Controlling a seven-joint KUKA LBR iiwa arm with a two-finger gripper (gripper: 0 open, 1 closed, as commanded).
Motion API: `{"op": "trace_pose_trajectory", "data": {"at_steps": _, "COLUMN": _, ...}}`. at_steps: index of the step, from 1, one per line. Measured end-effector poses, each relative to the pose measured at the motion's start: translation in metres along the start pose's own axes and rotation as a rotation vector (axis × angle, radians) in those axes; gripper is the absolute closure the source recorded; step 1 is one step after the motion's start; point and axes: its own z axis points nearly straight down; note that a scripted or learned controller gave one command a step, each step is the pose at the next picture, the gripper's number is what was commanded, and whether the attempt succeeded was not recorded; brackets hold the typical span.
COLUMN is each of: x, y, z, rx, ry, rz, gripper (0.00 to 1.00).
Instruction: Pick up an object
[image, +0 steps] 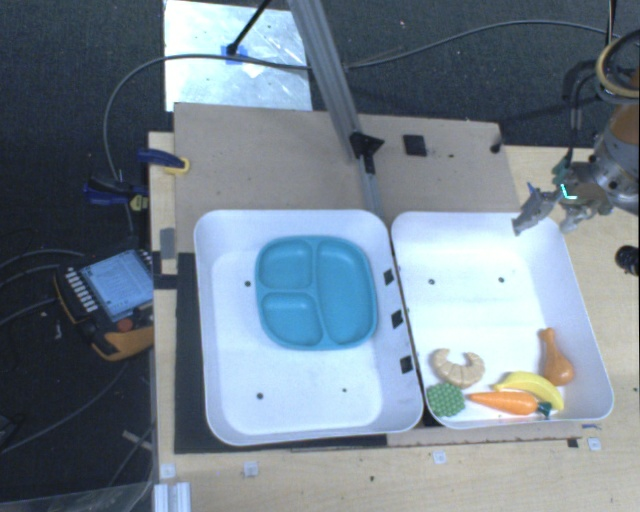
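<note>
Carrot (504, 402), banana (530, 386), maybe croissant (458, 367) in R bin (480, 250); tray (316, 292) in L bin (225, 300).

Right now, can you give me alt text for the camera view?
The gripper hovers over the right bin's top right corner, holding nothing; a croissant, banana, carrot and broccoli crowd its near edge. The left bin holds a blue divided plate.

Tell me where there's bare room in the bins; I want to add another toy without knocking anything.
Free: the right bin's upper and middle floor, between the claw at its top right corner and the croissant. Also the left bin's strip below the blue plate. Crowded: the right bin's lower edge, where croissant, green piece, carrot, banana and drumstick cluster.
</note>
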Motion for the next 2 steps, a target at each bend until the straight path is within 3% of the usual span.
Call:
{"op": "trace_pose_trajectory", "data": {"at_steps": 1, "x": 0.000, "y": 0.000, "z": -0.001, "rx": -0.001, "ry": 0.000, "rz": 0.000, "gripper": 0.00}}
{"op": "trace_pose_trajectory", "data": {"at_steps": 2, "x": -0.003, "y": -0.008, "z": 0.046, "rx": 0.003, "ry": 0.000, "rz": 0.003, "gripper": 0.00}}
